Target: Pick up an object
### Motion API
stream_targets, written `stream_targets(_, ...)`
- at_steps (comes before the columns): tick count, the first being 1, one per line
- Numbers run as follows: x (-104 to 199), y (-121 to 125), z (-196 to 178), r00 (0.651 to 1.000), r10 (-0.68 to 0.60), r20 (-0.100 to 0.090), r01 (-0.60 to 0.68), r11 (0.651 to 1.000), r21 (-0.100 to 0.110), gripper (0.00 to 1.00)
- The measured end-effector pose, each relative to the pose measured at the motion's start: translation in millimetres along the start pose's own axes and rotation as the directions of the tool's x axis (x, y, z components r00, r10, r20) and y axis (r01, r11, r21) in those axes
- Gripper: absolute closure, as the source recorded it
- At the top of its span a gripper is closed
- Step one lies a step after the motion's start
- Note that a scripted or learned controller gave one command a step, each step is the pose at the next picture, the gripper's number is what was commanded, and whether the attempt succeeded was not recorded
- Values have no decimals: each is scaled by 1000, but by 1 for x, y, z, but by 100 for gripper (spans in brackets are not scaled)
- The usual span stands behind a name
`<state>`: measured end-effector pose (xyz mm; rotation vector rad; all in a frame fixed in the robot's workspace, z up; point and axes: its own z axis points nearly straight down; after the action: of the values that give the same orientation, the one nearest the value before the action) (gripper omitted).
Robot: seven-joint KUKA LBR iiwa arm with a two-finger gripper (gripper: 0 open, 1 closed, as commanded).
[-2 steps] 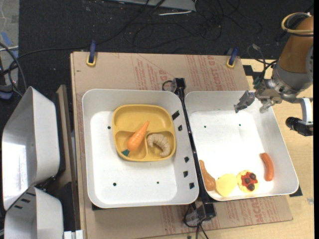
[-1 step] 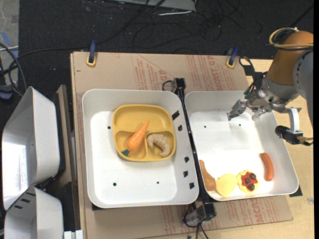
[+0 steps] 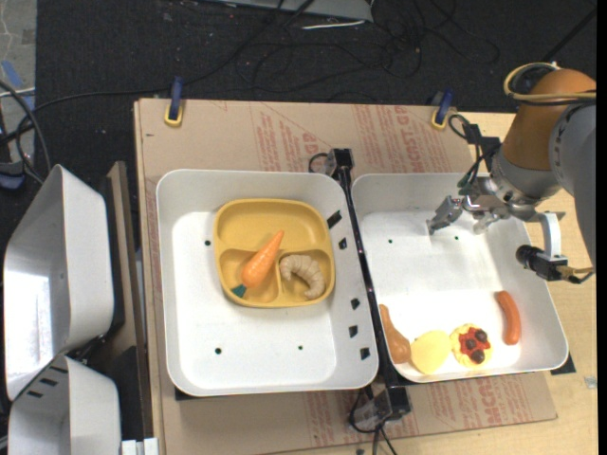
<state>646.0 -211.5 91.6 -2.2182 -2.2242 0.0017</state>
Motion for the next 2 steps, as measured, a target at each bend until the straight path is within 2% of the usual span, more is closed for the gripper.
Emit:
stream_targets(1, 0, 1, -12, 1000, -1, 2, 1, 1000, -4, 100)
stream_targets(2, -5, -5, -71, 1000, 4, 2, -4, 1000, -8, 100)
